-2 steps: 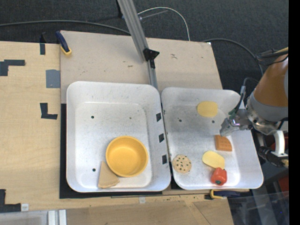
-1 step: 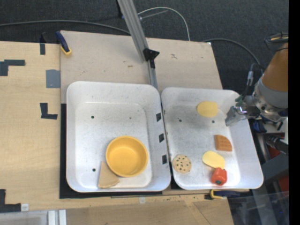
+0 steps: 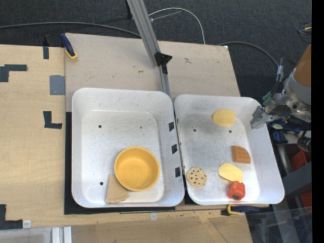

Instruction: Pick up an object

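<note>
The arm (image 3: 304, 80) has an orange band at the top and a pale grey wrist below it. The pincer (image 3: 259, 116) is grey metal, blocky, with dark fittings. A thin black cable (image 3: 280, 67) runs along the wrist; blue parts show underneath.

We look down on a robotics lab bench: a plywood top (image 3: 30, 135) marked with tape patches, two white bins (image 3: 83, 135) to the left of the gripper (image 3: 266, 116), toy food scattered inside, loose cables (image 3: 177, 14) trailing over dark carpet, and an aluminium camera pole (image 3: 147, 32) clamped behind.
</note>
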